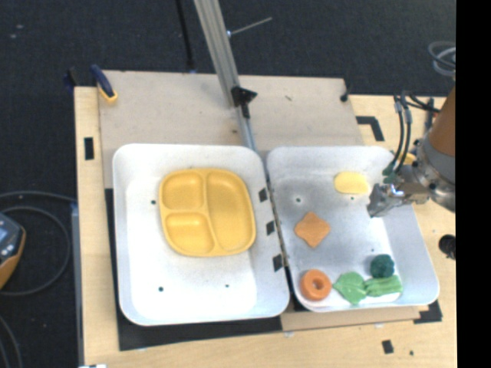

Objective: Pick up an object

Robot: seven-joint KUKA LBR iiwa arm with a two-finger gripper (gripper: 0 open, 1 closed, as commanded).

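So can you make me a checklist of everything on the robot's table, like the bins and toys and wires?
Surface: wooden bench bearing two white bins; left bin, right bin.
Job's things: in the right bin, yellow piece, orange flat piece, orange ring, light green piece, dark green piece.
Clutter: yellow divided plate in the left bin.
Grippers: gripper above the right bin's right side, just right of the yellow piece.
Cables: black cables by the arm; a loop on the floor.
Surroundings: metal pole, dark floor.
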